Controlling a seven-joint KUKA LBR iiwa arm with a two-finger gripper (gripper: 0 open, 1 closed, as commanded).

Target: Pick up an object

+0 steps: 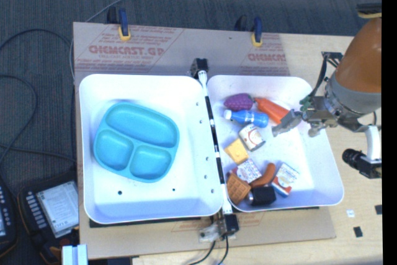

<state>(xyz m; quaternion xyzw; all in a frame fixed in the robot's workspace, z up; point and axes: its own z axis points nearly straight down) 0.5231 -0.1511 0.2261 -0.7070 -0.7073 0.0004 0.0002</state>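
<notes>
The arm (363, 65), grey with an orange section, comes in over the right-hand edge of the right bin (322, 192). Its gripper (286, 123) hangs above the bare white floor of that bin, to the right of the blue bottle (246, 117). Whether the gripper is released or clenched cannot be told from here; nothing is seen between its tips.

The things to be picked lie in the right bin, mostly in its left half. Taking the blue bottle as the mark: a purple bunch of grapes (239, 101) lies just behind it, touching or nearly so; an orange carrot-like piece (272, 110) lies to its right, pointing toward the gripper; a small white can (252, 136) sits just in front of it. Further forward from the bottle come a yellow block (236, 151), then a small printed packet (248, 170), a brown sausage shape (265, 174), a white carton with red and blue print (285, 177), a waffle-brown piece (236, 187) and a black object (262, 196) near the bin's front wall.

Left of the bottle, across the divider, the left bin (102, 205) holds a blue sectioned plate (136, 141) with three compartments. Both bins stand on the table (347, 226), and two clamps, one blue and yellow (123, 24), the other likewise (257, 31), grip the board at the far edge
</notes>
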